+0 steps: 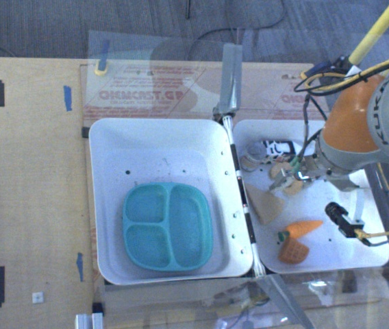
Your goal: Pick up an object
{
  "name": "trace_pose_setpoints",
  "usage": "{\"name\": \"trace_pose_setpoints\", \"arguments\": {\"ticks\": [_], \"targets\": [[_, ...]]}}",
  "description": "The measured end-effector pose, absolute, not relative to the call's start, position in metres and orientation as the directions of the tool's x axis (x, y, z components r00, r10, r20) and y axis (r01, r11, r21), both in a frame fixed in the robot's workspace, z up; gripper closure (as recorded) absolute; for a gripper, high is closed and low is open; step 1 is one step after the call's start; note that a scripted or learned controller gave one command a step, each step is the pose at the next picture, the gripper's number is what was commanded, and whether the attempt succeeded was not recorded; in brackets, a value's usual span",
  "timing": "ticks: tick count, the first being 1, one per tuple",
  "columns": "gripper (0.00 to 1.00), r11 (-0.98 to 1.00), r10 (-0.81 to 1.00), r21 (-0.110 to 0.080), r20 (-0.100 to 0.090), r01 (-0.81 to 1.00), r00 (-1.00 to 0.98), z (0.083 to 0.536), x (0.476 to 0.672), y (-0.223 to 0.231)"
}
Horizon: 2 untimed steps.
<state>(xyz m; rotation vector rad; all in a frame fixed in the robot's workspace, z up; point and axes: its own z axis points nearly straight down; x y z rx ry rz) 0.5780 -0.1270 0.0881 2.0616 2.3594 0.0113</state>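
This is looking like a robotics lab rather than a home or shop; a wooden bench point(30, 204) is carrying black and blue tape markers point(67, 98) — alignment marks, by the look; two white bins point(112, 142) are sitting side by side on it; loose cables point(253, 5) are trailing over grey carpet point(78, 9) — and the KUKA arm point(359, 125) is reaching in from the right.
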Motion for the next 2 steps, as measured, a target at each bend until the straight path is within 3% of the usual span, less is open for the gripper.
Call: {"name": "trace_pose_setpoints", "arguments": {"ticks": [1,2], "targets": [[1.0,0.128,0.992,0.012,-0.004,0.992,-0.128,0.096,0.578,-0.131],[1.0,0.033,0.999,-0.002,-0.001,0.999,-0.033,0.182,0.638,-0.069]]}}
